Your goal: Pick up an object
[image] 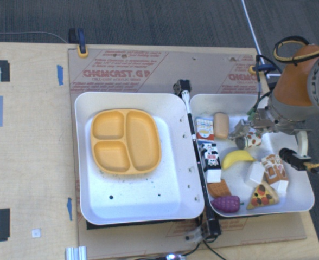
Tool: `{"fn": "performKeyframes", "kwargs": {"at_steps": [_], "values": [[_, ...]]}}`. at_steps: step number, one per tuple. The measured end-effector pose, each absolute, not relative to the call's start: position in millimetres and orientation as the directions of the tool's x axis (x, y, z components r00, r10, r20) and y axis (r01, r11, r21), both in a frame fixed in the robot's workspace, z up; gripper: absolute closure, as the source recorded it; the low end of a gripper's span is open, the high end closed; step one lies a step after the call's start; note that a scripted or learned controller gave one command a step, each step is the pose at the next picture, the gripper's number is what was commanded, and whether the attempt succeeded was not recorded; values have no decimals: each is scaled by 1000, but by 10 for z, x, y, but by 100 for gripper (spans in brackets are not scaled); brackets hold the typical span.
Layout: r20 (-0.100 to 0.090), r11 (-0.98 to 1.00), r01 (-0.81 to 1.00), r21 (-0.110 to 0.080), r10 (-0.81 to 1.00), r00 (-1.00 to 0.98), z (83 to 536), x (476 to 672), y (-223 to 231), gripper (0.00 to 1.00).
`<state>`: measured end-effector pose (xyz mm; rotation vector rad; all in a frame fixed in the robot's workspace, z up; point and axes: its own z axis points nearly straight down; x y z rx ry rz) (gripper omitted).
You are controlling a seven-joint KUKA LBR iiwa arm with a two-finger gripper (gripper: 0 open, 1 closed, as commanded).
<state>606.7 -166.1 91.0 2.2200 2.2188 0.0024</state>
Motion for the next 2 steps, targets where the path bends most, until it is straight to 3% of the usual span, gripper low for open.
{"fn": "performKeyframes", "kwargs": {"at_steps": [1,2], "values": [[-2,-1,1000,7,1000,1,1016,6078,-1660,100],[0,1,1000,1,1000,-1,2147,5928,-776,100]]}}
